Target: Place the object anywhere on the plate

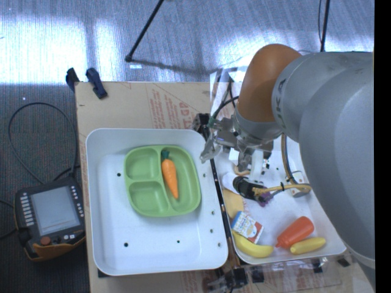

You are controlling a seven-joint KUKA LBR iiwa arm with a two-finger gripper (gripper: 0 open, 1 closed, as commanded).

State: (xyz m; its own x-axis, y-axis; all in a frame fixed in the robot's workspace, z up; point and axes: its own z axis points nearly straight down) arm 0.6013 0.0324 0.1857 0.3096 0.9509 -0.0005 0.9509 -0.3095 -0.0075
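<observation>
**Carrot on the plate, gripper off to the right**

And here we are: the carrot [170, 176] lies in the long right-hand compartment of the green plate [146, 198], leafy end toward the plate's far rim and tip toward its near rim. Its long axis runs almost straight along that compartment. It looks like smooth, glossy orange plastic with a dark green cap. The plate is matte, moulded in three sections with rounded corners, and sits in the left white bin [153, 249].

The gripper [247, 163] hangs to the right of the plate, just past the plate's bin wall, over the right bin [287, 207]. So the carrot lies to the gripper's left, apart from it, with nothing visibly held. Open or closed? I cannot tell from this angle.

By my reading the placing is done, and any coming move is a retreat rather than a reach.

Further right of the plate and nearer the camera sit a small printed carton [246, 226], a banana [253, 248], a shiny orange toy [295, 231] and a yellow piece [308, 245]. Brown cardboard covers the worktop [146, 102] beyond the plate.
</observation>
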